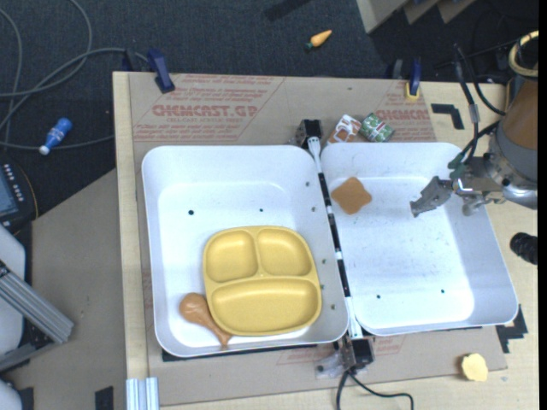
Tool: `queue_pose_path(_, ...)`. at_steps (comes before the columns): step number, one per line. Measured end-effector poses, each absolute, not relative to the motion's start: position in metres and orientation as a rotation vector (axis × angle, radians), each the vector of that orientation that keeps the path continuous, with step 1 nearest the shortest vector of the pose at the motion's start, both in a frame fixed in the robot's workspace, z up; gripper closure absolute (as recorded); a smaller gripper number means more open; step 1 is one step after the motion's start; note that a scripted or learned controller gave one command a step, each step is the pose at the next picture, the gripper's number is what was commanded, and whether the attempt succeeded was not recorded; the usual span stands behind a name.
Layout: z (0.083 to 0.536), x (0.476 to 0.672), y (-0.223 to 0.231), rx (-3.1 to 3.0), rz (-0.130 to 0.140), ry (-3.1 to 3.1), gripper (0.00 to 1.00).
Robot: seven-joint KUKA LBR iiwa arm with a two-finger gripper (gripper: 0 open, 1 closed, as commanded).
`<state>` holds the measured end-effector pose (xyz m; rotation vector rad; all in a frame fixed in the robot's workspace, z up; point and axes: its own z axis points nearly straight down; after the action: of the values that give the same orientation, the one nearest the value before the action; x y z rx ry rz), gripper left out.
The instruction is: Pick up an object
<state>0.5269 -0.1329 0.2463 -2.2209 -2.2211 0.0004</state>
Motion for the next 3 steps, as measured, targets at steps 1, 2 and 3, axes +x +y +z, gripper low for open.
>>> queue_pose_path(1, 0.142, 0.558, -0.101, -2.212, 0.004, -2.221, 0.0)
queue_pose_path(2, 0.081, 0.622, -0.124, -2.222, -0.002, -2.226, 0.0)
queue_pose_path(3, 0.085, 0.669, -0.093, -2.22, -0.007, -2.229, 0.0)
